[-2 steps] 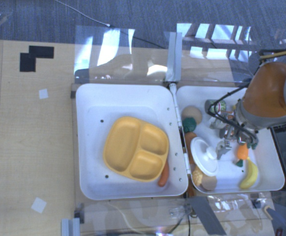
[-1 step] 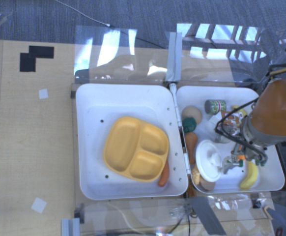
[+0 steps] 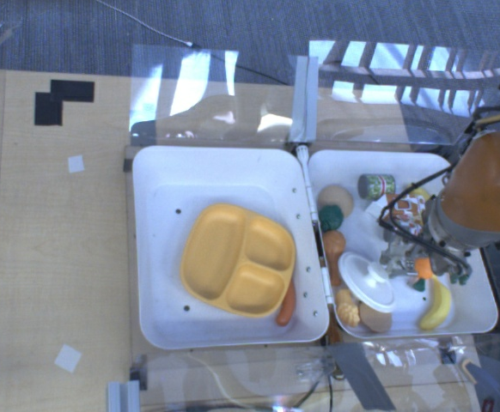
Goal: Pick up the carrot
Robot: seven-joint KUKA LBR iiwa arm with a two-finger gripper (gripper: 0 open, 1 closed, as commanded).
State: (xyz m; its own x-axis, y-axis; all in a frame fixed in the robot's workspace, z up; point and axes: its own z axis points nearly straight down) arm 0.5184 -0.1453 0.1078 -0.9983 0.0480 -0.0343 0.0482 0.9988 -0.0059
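Note:
My gripper [image 3: 405, 263] hangs low in the right bin [image 3: 478, 316], between a white round lid [image 3: 366, 281] and a banana [image 3: 436, 305]. An orange piece with a greenish end, which looks like the carrot [image 3: 422, 269], lies right against the gripper's tip on the banana side. The wrist hides much of it, so I cannot tell whether it is gripped or just lying beside the tool. A long orange-red item [image 3: 286, 305] lies in the left bin, against the front right corner of the yellow divided plate [image 3: 237, 257].
The right bin is crowded: a green-labelled can [image 3: 376, 185], a pale round item [image 3: 336, 200], a dark green item [image 3: 332, 218], an orange-brown item [image 3: 333, 244], bread-like pieces [image 3: 360, 313] and a printed packet [image 3: 411, 211]. A ridge [image 3: 313, 230] divides the bins. Black cables loop near the wrist.

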